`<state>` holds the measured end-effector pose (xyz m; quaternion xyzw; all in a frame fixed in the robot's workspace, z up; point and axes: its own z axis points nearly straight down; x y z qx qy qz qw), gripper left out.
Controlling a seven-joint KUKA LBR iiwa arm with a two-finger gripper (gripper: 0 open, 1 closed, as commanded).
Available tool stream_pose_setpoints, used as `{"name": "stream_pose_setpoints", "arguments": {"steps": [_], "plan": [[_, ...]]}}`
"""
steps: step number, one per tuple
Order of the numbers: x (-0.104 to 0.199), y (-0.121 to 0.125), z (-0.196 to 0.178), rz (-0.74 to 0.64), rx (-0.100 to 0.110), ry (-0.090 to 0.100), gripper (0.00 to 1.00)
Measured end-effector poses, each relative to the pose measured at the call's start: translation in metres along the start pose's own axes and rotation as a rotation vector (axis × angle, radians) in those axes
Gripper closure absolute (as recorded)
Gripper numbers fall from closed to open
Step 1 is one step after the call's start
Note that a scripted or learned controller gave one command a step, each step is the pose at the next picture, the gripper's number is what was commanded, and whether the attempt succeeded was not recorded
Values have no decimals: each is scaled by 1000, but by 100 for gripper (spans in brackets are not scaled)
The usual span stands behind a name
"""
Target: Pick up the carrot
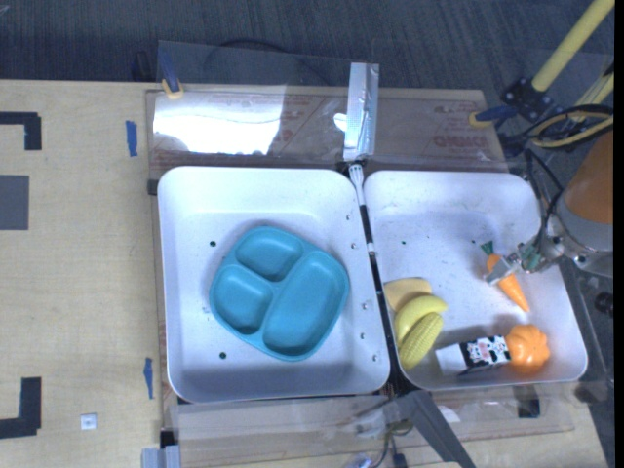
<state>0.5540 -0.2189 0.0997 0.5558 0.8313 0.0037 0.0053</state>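
Carrot [513, 288] is what I am after: a small orange toy piece, tapered, lying at a slant in the right bin [429, 203] close to its right wall, with a bit of green at its upper end. Its pointed end aims down and to the right, toward the orange pumpkin-shaped toy [528, 348] in the bin's lower right corner.

From my seat I see the arm [593, 198] come in from the right edge, its orange band over the bin's right rim. The gripper [531, 256] sits low at the carrot's upper end, touching or nearly touching the green top. I cannot tell how the claw stands there; the tips are small and blurred against the carrot's leaves, and I cannot say the carrot is between them.

Elsewhere in the right bin lie a banana [417, 318], and a small black-and-white bottle [476, 354] just beside the pumpkin. The left bin [185, 261] holds a blue divided plate [281, 291].
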Motion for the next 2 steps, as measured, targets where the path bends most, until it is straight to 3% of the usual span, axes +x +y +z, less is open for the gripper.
{"name": "stream_pose_setpoints", "arguments": {"steps": [1, 2], "plan": [[-1, 1, -11, 1, -4, -3, 100], [31, 20, -100, 26, 5, 0, 100]]}}
